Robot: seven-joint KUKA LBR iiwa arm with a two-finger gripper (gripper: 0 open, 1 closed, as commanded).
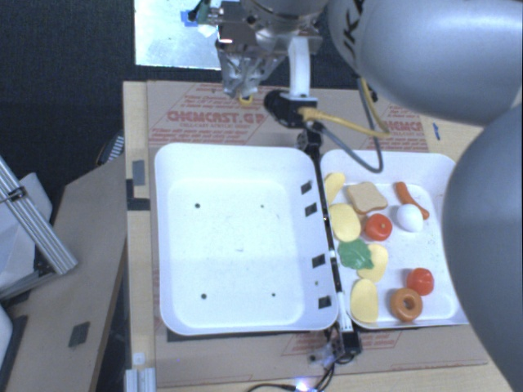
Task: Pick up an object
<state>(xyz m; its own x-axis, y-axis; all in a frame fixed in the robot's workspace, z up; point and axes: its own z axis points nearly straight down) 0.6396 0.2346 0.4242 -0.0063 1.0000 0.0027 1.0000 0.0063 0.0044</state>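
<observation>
The left bin in the middle of the frame lay bare. Above it, at the top centre, hung the gripper; I could not tell how its jaws stood. All toys were crowded in the right bin: a bread slice, a tomato, an egg. Packed so tightly, a grasp there would probably slip or push the neighbours.
</observation>
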